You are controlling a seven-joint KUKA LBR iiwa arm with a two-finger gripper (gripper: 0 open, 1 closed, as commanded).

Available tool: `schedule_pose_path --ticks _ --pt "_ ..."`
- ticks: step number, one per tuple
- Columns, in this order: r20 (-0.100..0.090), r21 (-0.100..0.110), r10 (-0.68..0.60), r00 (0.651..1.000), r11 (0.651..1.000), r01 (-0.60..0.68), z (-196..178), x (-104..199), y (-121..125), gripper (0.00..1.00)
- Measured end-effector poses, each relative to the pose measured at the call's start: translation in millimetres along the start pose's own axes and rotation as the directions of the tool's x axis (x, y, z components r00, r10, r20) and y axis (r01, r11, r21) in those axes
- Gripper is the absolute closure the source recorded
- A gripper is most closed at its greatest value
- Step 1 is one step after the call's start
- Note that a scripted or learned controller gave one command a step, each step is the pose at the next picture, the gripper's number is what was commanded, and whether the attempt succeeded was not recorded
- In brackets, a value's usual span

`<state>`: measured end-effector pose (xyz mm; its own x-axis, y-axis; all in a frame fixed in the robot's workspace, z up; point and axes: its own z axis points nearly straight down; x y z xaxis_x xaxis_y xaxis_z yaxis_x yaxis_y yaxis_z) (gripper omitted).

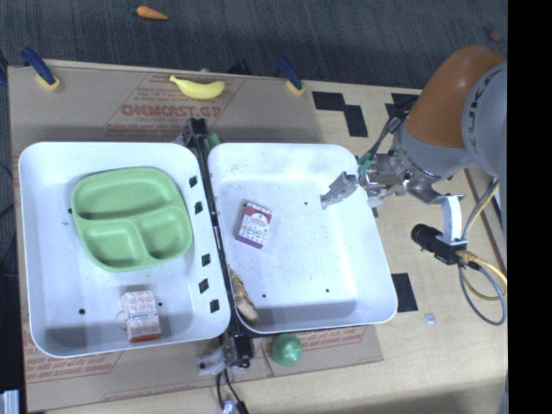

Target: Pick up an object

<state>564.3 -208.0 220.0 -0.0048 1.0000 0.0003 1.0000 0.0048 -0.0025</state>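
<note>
Left bin [34,231] has a green tray [129,216] and a wrapped snack [140,313]. The small carton [254,225] lies flat mid right bin [362,266]: probably light, crushable, best pinched across its short sides. Gripper [338,191] hovers nearby; can't tell its state.

Glossy white plastic bins [285,313] sit on matt brown cardboard [147,102].

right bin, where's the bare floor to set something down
The right bin has bare floor in its lower half, below the small purple packet, and along its back wall. The pincer hangs over the upper right part. The left bin is tighter: green divided tray above, small carton below.
</note>
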Motion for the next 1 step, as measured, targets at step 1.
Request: schedule_pose_path --ticks 1 --pt "0.0 0.0 0.0 1.0 1.0 0.0 0.0 0.0 0.0 0.0"
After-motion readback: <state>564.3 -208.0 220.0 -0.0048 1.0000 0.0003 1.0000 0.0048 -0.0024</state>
